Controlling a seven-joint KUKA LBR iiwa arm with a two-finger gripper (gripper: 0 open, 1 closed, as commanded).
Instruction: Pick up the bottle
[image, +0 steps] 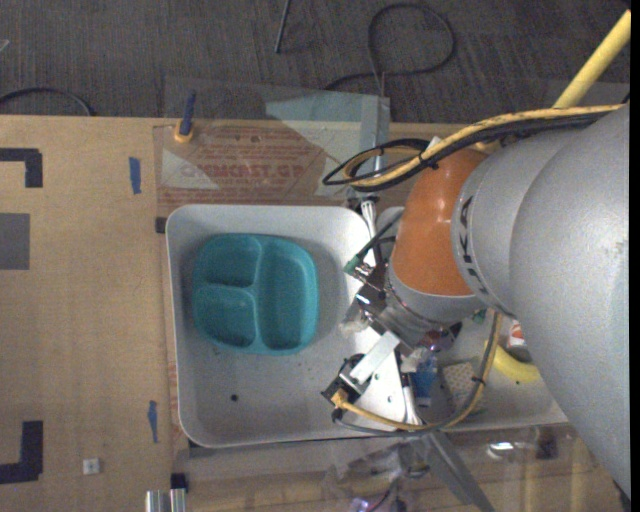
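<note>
Bottle pick: we're mid-reach, nothing lifted that we can see

We've got the gripper (400, 385) low over the right one of the 2 bins (530, 405), by something blue, maybe the bottle (424, 380). Grip state: can't tell. The teal plate (255, 292) sits in the left bin (200, 400).

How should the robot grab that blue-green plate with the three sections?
Probably by its raised outer rim, coming straight down from above. The plate lies flat in the left bin, so only the rim gives something to pinch. Its lower edge in the view has the most room beside it.
</note>
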